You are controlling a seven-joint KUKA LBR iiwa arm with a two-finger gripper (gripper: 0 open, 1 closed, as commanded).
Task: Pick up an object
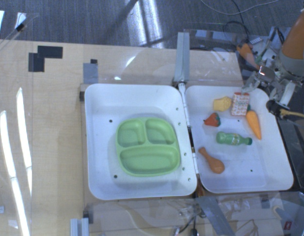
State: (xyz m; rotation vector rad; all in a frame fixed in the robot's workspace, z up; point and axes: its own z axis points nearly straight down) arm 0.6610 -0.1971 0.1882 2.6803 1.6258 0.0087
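Success hinges on choosing well in the right-hand shallow white bin [275, 173]: the grey two-finger gripper [251, 85], jaw state impossible to tell, hangs just above the small red-and-white carton [240, 104], probably the easiest grab, crowded by the orange plastic carrot [254, 124].

Arm comes in from the upper right corner of the camera view, sitting high over the far right edge. Orange band [294, 38] is visible at the frame edge, with grey wrist housing just below it. Wrist points down and toward the left. Hand [250, 85] is at the lower-left end of the wrist assembly, low and angled inward. Its tip is a pale, narrow part; finger spacing is too small and blurred to read. A dark block [273, 106] hangs off the wrist's lower side, with cabling trailing off to the right.
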